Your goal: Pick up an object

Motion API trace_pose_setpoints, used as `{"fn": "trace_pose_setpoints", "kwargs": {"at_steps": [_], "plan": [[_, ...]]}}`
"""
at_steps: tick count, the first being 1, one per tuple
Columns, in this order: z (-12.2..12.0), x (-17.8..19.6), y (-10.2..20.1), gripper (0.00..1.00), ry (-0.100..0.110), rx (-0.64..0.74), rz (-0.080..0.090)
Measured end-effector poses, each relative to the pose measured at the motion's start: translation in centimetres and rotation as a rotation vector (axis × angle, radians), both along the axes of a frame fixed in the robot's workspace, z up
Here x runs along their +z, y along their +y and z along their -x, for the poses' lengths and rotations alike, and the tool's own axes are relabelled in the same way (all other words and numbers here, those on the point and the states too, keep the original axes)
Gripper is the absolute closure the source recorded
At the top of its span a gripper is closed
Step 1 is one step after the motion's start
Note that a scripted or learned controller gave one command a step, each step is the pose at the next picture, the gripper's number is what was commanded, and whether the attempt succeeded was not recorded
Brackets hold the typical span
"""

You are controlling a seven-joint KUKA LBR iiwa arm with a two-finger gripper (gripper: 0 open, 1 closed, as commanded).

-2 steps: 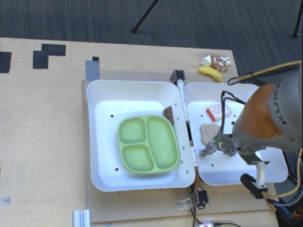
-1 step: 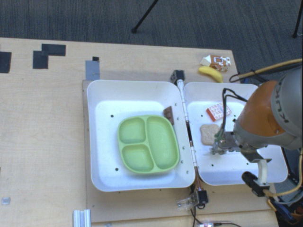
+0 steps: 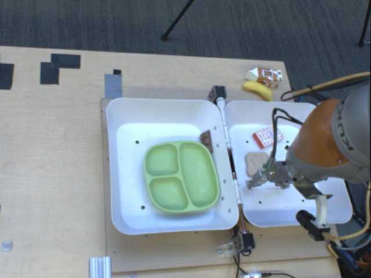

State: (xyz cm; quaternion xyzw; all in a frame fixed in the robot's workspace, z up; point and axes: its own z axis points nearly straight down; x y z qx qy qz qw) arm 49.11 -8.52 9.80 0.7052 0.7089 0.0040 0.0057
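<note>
While the pincer [image 3: 255,182] hovers low in the right bin [image 3: 290,213], its state impossible to tell, the nearest object is the tan lump [image 3: 254,162] just above it; centre over that lump, descend straight, then clench evenly.
</note>
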Motion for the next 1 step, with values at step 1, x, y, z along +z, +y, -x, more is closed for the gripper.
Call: {"fn": "trace_pose_setpoints", "kwargs": {"at_steps": [1], "plan": [[-0.16, 1.05, 0.07, 1.00, -0.004, 0.004, 0.000]]}}
